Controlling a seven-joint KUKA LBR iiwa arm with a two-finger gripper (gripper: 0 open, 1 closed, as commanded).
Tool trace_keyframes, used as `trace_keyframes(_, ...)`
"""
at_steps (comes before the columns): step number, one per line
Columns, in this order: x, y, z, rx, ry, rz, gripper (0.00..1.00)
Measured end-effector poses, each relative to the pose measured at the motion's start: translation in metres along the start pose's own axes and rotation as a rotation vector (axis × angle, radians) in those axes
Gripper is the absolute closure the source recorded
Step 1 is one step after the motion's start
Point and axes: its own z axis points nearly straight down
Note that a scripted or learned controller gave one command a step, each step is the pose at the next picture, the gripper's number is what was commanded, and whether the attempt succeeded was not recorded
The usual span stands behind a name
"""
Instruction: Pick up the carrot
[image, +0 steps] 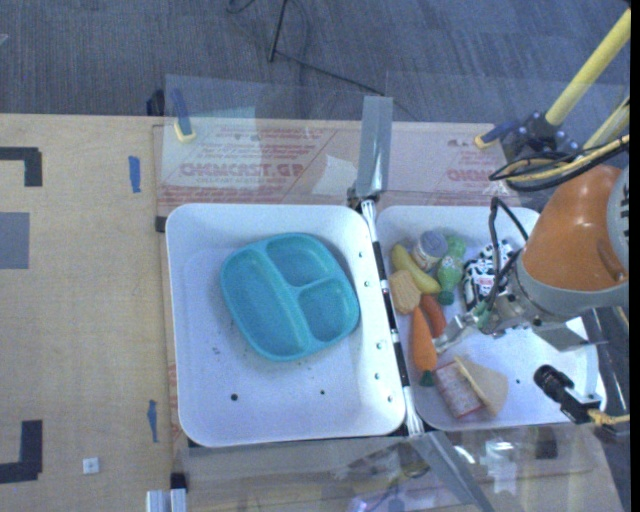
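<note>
The gripper (478, 318) is hanging low inside the right bin (520, 392), its metal fingers sitting just right of the carrot (423, 350), and whether they are spread or pinched together is not something this view is giving away. Nothing is showing between them, so the carrot is not being held. The carrot itself is lying lengthwise along the left side of that bin, orange body running toward the camera, with a dark green tip at its near end. A reddish piece (432, 316) is lying right beside its far end. Past that, a yellow banana (413, 268) is slanting across the bin's far left corner, a tan cracker-like piece (404, 291) is lying just below it, and a small grey-capped jar (433, 245) is crowding in with some green items (452, 268). A black and white object (484, 272) is sitting close by the wrist. Near the front of the bin a wedge-shaped sandwich toy (470, 386) is lying just right of the carrot's green tip. Above it all the arm's orange band (572, 240) is looming large from the right. Over in the left bin (200, 300) a blue divided plate (290, 294) is resting near the middle, well apart from the action
</note>
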Motion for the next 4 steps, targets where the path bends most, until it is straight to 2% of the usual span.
trace_keyframes(1, 0.000, -0.005, 0.031, -0.018, -0.012, 0.015, 0.00)
trace_keyframes(2, -0.007, 0.036, 0.046, -0.012, -0.006, 0.306, 0.00)
trace_keyframes(3, 0.009, -0.021, 0.045, -0.016, -0.012, 0.084, 0.00)
trace_keyframes(4, -0.056, -0.007, -0.102, -0.004, -0.005, -0.402, 0.00)
